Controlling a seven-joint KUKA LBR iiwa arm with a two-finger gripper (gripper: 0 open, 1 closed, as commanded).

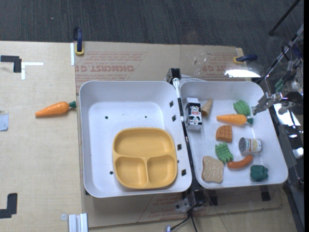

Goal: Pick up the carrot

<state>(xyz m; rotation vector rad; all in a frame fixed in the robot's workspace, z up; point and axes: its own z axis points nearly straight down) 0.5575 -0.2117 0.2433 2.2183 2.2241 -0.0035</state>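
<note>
Hanging over the right rim: the gripper is above the edge of the right bin, beside the nearer carrot; it carries nothing that I can see.
Gripper opening: I cannot tell if it is wide or narrow, because this part is small and mixed with the metal behind it.
Carrot: it lies flat in the right bin, with its leaf end toward the gripper, just beside a green leafy toy and above a waffle.
Second carrot: it lies on the bench, outside the left bin, well apart from the arm.
Likely target: the carrot in the right bin, I judge, because it is within easy reach.
Risk: the neighbours are close, so the grasp could catch the leafy toy too.
</note>
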